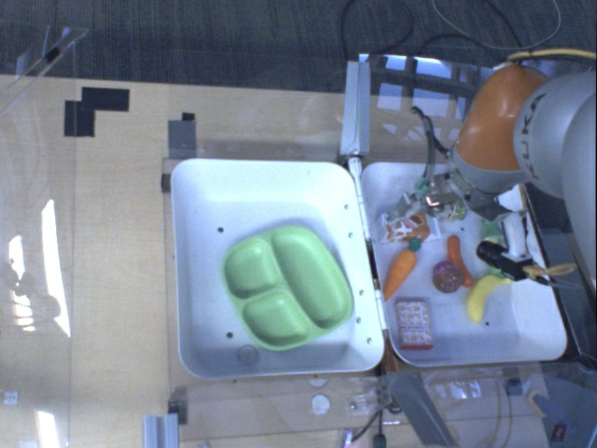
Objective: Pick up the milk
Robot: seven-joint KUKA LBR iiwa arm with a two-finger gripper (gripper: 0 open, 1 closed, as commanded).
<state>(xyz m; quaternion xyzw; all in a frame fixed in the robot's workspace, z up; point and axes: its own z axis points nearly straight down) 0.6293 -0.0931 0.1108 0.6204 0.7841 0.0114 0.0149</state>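
Above the long orange plastic carrot (400,271), the metal two-finger gripper (435,197) hangs over the small white milk carton (408,224). I cannot tell its grip.

A pale wooden bench (103,278) is carrying two shallow white bins sitting side by side, their inner walls touching. The left bin (201,250) is lying near the bench's middle and the right bin (536,339) toward its right end. Black angular markers (93,108) are sitting flat on the wood near the far edge.
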